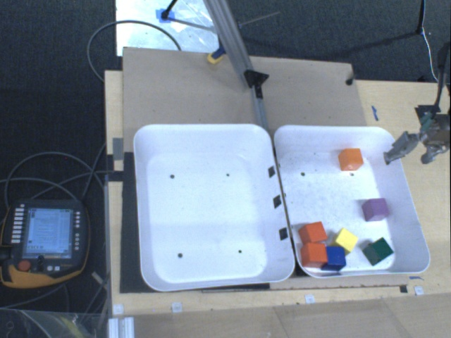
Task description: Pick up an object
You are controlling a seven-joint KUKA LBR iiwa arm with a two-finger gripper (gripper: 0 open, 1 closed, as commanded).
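Clustered blocks [314, 243] crowd the near corner of the right bin [403, 189]; the gripper [414, 152] hovers at its far rim.
Smooth, hard white plastic trays. The lone orange block [350, 159], just beside the gripper, looks light, rigid, matte and flat-faced, so I'd pinch opposite sides. Fingers stand apart, holding nothing.
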